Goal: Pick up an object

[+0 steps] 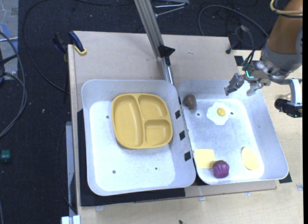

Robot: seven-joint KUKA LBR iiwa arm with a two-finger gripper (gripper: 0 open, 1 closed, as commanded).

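Bench (125, 57) comes first, a pale wooden top carrying two shallow white bins side by side. My left bin (96, 136) holds a yellow tray (142, 121) with three compartments, lying flat near the bin's middle. My right bin (264, 136) holds the small things. A slanted metal pole (147, 13) runs from the top of the view down to the seam between the bins.

My arm (285, 30) enters from the right, orange band above grey wrist, and my gripper (244, 86) hangs over the far edge of the right bin. Its two fingers stand apart with nothing between them.

In the right bin, a toy fried egg (219, 113) lies just below and to the left of my gripper, near but not touching it. A flat yellow square (204, 158) rests at the near left part, touching a purple fruit (221, 169) just beside its lower right corner. A pale yellow oval (250, 158) lies near the near right corner, apart from the fruit. A small brown lump (189, 101) sits at the far left of the bin, close against the wall by the seam, well apart from the egg.
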